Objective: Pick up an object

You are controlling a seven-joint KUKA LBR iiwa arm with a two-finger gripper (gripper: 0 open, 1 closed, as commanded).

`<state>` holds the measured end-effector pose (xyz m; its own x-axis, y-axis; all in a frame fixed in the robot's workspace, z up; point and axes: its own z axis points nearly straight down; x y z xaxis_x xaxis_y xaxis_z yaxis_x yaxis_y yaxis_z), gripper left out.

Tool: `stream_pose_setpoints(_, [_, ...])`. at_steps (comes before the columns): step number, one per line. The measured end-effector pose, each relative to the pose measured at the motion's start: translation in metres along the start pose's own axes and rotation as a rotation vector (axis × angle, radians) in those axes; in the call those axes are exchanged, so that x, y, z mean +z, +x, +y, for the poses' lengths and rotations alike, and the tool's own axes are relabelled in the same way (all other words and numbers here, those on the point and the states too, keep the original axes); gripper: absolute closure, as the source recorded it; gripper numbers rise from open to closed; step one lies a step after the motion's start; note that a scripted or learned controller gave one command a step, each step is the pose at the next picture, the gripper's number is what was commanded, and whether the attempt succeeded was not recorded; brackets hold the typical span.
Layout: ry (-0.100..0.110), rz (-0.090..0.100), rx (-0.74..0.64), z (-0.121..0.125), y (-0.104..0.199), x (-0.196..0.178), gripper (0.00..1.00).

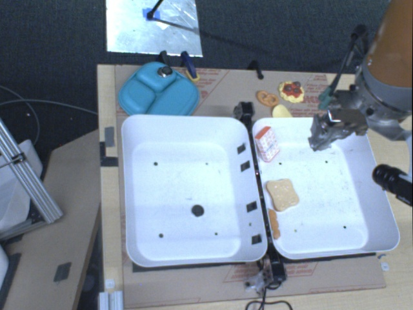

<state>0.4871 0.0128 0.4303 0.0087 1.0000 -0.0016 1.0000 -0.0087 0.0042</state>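
Arm reaches in over the right bin | gripper points down, grip state impossible to tell | slice of toast lies below-left of it.

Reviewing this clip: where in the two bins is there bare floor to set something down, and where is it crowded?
The left bin has floor bare apart from a small dark disc. In the right bin, the floor is free right of the toast slice and below the gripper. Its left edge is crowded: a small carton, the toast, and a thin piece by the divider.
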Motion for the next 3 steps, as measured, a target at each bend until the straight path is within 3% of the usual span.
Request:
stream_pose_setpoints(1, [0.014, 0.001, -0.008, -0.002, -0.001, 0.121, 1.00])
stream_pose_setpoints(2, [-0.002, 0.005, -0.020, -0.001, 0.065, 0.075, 1.00])
stream_pose_setpoints(3, [0.002, 0.001, -0.004, 0.000, 0.002, 0.094, 1.00])
